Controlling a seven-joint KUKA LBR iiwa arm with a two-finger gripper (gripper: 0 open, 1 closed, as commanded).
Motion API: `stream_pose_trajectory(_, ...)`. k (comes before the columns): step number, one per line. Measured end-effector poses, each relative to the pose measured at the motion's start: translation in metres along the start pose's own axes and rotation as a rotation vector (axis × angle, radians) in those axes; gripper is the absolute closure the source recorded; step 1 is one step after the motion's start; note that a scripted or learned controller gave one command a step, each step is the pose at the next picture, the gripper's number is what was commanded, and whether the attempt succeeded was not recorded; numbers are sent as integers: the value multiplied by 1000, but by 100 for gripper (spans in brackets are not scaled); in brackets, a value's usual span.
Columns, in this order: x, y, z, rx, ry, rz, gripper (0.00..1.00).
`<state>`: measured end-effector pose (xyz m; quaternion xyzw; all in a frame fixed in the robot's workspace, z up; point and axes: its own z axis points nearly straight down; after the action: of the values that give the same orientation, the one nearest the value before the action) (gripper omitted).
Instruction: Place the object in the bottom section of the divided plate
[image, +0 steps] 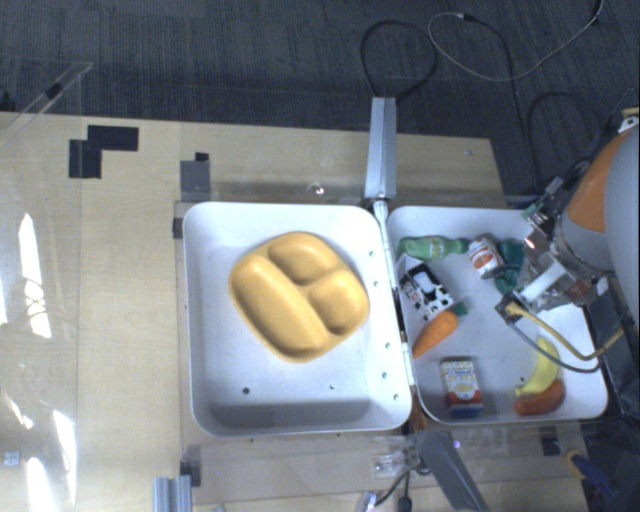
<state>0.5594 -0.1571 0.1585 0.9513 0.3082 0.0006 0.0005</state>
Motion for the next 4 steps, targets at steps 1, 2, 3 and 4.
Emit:
stream_pose_trajectory(1, 2, -1, -10, -1, 0, -10, 100)
stream_pose_trajectory(2, -26, -64, 69, -3, 8, 167, 100)
stream_pose_trajectory(3, -12, -105, -26, 1, 2, 247, 100)
stream_pose_trajectory(4, -46, -60, 35, 3, -1, 419, 100)
